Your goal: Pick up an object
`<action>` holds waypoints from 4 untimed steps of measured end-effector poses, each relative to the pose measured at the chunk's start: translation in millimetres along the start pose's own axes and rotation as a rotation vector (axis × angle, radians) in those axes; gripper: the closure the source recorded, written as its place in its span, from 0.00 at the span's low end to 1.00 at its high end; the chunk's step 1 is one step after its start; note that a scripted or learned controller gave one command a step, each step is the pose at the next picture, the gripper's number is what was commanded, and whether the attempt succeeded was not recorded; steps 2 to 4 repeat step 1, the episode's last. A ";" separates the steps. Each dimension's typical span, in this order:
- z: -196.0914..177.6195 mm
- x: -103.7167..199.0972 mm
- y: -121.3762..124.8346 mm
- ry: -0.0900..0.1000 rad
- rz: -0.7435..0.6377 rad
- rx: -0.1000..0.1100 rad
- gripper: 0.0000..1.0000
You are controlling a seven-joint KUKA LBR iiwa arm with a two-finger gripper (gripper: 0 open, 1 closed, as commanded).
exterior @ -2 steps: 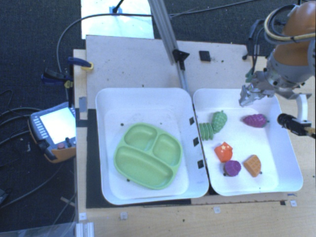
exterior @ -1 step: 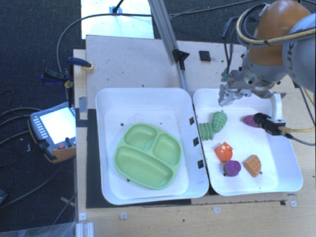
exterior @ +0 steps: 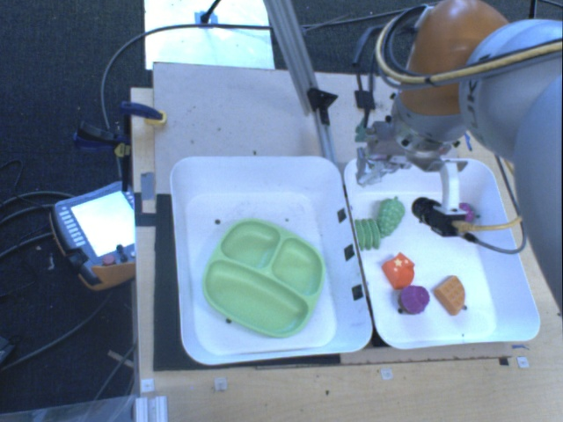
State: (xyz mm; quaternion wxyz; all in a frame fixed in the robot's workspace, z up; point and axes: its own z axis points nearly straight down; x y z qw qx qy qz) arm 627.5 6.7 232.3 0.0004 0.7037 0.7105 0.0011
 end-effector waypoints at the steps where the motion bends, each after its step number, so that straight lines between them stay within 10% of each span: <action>1: 10.3 57.7 11.8 0.001 -0.001 0.000 1.00; 4: 10.3 57.7 11.8 0.001 -0.001 0.000 1.00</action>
